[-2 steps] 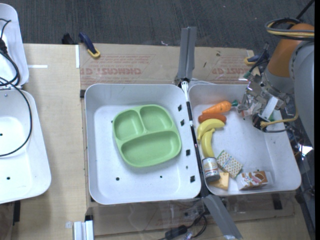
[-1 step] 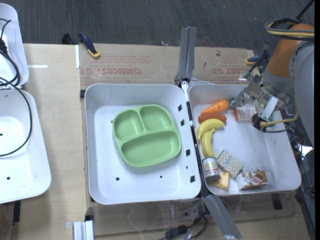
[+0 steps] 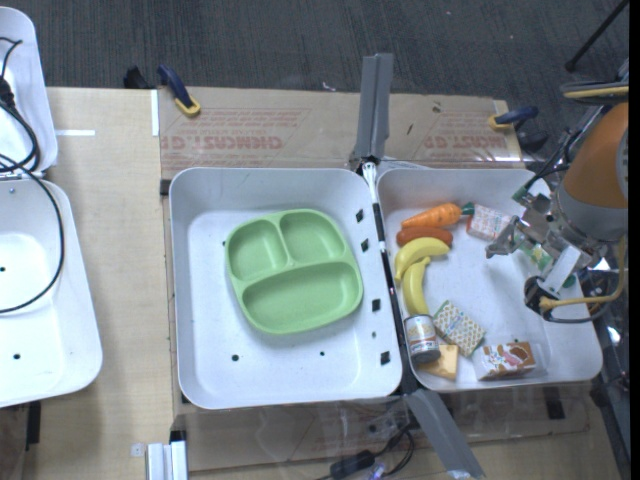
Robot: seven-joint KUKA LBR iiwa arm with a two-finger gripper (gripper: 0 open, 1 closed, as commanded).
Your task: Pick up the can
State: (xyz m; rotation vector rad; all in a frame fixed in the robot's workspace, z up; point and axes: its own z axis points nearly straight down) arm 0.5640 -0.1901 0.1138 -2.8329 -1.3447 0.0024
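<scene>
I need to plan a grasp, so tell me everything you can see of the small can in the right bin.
The small metal can lies tipped near the right white bin's front-left corner. It looks silvery at the ends, with a darker label band. The yellow banana's tip sits just above it; a tan cracker-like block touches its lower right. The gripper is well apart.

Grey arm (image 3: 590, 213) (orange band, black cable)

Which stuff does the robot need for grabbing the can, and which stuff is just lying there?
Needed for the job:
- can, near the front left corner of the right bin
- gripper, over the right side of that bin

Just lying about:
- banana
- carrot
- green plate in the left bin
- small carton
- patterned packet
</scene>
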